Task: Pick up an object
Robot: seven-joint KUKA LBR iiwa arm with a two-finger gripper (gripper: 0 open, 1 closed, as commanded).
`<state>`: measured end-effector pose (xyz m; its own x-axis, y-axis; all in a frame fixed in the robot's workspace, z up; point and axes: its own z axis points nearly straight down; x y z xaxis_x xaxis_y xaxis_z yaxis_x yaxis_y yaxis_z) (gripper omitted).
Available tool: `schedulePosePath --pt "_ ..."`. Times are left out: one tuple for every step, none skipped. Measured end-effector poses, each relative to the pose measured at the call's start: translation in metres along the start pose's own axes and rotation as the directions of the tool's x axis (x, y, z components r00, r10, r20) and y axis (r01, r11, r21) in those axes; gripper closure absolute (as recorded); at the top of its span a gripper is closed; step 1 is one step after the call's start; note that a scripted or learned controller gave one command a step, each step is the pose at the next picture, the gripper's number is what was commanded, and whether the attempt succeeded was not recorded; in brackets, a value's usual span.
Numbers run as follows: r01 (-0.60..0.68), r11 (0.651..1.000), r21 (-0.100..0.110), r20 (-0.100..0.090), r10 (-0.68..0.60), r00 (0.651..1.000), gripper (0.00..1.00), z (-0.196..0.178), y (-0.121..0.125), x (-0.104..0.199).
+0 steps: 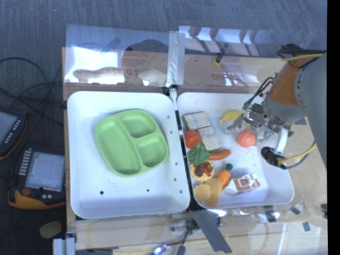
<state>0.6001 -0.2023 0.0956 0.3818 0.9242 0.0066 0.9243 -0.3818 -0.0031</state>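
While the arm (297, 89) reaches in from the right, its gripper (248, 122) is over the right bin (276, 193), directly above a round orange-red ball (246, 138); the ball sits just below the gripper and seems to touch it, but I cannot tell if it is between the fingers or if the hand is open or closed. A yellow banana (230, 116) lies just beside the gripper, to its left. Along the left wall of this bin there is a crowd of toy foods: two cracker pieces (202, 129), a tomato (192, 138), a sausage (219, 154), a carrot (225, 176) and a small white and orange packet (245, 183). The left bin (85, 195) holds a green divided plate (132, 141).
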Motion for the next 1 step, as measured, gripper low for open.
schedulePosePath --pt "-0.003 1.000 -0.001 0.005 0.003 1.000 1.00 -0.0097 0.0003 -0.0040"
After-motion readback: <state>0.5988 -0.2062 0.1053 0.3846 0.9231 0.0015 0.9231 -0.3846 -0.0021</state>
